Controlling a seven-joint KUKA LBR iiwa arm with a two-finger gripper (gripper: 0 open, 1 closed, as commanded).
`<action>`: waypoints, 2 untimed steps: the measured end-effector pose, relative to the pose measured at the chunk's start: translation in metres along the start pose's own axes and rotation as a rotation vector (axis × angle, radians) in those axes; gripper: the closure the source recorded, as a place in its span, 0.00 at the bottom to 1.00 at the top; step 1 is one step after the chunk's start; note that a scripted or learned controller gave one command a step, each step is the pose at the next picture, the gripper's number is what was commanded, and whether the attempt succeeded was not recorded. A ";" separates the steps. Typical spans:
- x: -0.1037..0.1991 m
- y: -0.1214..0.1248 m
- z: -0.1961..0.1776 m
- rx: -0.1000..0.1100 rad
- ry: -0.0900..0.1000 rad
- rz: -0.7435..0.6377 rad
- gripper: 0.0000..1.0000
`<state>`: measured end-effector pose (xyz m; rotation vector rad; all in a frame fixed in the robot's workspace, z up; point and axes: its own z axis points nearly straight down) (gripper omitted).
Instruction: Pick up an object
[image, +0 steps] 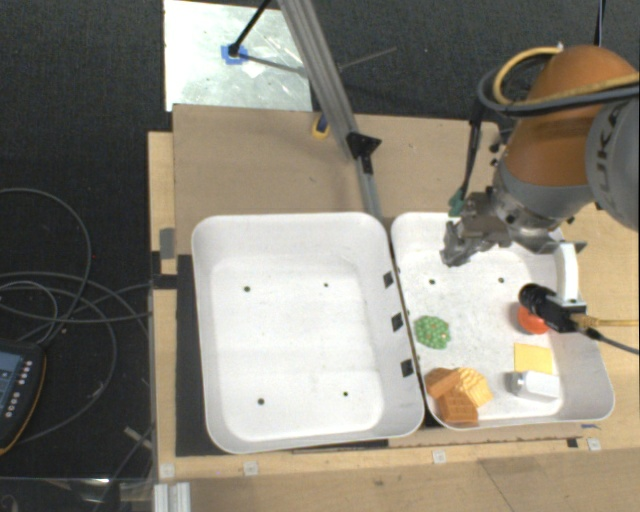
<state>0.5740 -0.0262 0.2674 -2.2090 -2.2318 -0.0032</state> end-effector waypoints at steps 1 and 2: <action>0.048 -0.014 -0.001 0.000 0.000 0.000 1.00; 0.103 -0.019 0.007 0.001 0.000 -0.001 1.00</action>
